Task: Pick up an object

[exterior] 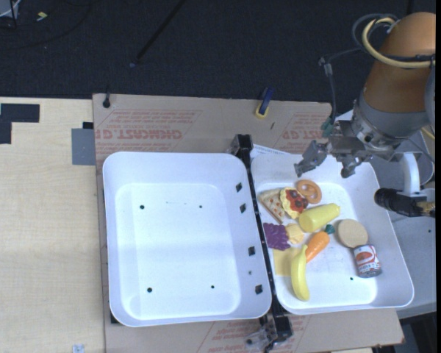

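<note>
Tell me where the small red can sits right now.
The small red can stands in the right bin, toward its right side, just below the round tan piece and right of the orange carrot.

Only readable bit is red print on the cardboard sheet point(169, 127) behind the left bin point(121, 169), upside down, too blurry to spell out.
</note>
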Controlling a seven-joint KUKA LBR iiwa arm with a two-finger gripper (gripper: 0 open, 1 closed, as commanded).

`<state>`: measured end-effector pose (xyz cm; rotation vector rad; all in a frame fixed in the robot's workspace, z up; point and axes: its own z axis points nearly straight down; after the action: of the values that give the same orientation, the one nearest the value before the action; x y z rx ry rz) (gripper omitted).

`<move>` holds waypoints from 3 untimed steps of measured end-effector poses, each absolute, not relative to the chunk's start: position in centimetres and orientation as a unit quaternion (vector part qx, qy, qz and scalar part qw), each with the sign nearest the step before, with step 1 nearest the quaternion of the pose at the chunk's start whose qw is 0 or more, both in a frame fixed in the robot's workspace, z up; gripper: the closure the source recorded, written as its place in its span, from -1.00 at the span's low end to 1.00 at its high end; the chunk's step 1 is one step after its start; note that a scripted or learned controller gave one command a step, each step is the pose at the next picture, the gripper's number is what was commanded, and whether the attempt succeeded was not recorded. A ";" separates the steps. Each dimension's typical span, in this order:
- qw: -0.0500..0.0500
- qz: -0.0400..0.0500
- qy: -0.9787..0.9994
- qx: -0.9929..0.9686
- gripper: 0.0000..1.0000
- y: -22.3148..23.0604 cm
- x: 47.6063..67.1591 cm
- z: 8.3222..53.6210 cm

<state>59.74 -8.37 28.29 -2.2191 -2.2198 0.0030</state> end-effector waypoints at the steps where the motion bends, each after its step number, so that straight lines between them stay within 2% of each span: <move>1: 0.003 0.002 -0.709 -0.705 -1.00 -1.6 64.2 18.4; 2: 0.002 0.000 -0.709 -0.705 -1.00 3.1 64.4 18.7; 3: 0.002 0.001 -0.710 -0.705 -1.00 11.3 63.3 18.7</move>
<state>63.27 11.32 18.72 -2.2107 -2.2269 0.0016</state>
